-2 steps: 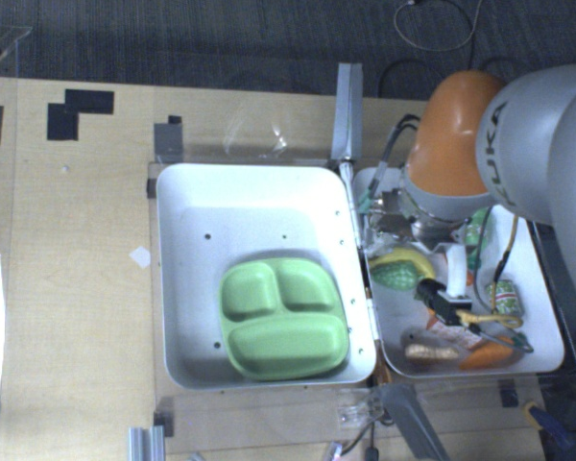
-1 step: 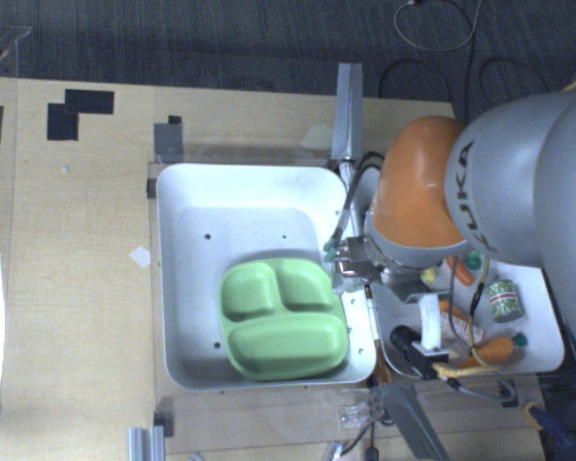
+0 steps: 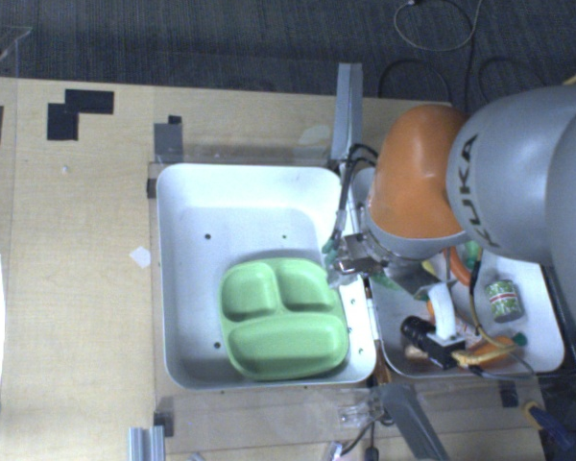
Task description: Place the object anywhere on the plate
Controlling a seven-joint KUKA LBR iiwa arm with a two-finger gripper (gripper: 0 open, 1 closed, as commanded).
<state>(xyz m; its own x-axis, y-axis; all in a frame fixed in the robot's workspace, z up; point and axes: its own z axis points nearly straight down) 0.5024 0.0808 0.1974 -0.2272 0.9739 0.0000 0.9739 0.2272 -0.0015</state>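
Note:
A green plate (image 3: 280, 317) with three compartments lies in the front half of the left white bin (image 3: 187, 257), and nothing rests on it. My arm covers most of the right bin (image 3: 545, 346). My gripper (image 3: 346, 261) sits under the orange wrist band, over the divider between the bins and just off the plate's far right corner. Several small objects show around the arm in the right bin: a green-and-white can (image 3: 504, 299), an orange piece (image 3: 458, 263) and an orange, carrot-like item (image 3: 487, 352). Nothing is visibly held.
The far half of the left bin is bare white floor. A grey metal post (image 3: 347, 113) stands behind the divider. Black tape marks (image 3: 77, 111) lie on the wooden bench at the far left, and cables run across the dark floor behind.

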